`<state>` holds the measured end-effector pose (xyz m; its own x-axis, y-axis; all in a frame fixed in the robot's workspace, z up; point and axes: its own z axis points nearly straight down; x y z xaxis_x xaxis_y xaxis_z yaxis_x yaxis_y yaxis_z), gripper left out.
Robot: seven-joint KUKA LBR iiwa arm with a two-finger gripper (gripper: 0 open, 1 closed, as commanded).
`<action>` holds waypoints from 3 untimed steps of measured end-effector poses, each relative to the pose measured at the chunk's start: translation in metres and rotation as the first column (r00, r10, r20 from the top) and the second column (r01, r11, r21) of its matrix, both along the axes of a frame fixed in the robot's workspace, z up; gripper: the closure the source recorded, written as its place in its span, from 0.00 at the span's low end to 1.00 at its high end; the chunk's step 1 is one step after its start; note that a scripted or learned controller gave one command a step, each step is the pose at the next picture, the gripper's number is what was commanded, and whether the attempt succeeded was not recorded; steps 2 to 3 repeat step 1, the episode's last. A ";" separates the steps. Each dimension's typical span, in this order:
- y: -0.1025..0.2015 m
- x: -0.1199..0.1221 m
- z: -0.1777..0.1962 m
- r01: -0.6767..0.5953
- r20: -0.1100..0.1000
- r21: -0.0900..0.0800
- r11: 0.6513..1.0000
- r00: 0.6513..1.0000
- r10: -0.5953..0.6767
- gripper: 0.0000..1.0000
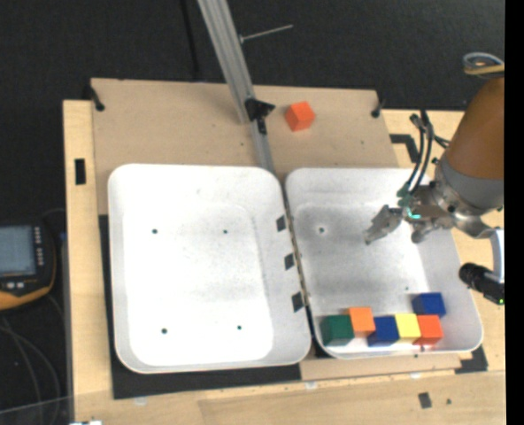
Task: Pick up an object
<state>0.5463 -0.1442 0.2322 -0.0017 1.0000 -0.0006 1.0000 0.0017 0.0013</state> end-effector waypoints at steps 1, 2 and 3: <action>-0.054 -0.050 -0.133 0.002 0.003 -0.001 1.000 1.000 -0.002 0.00; -0.054 -0.050 -0.133 0.002 0.003 -0.001 1.000 1.000 -0.002 0.00; -0.054 -0.050 -0.133 0.002 0.003 -0.001 1.000 1.000 -0.002 0.00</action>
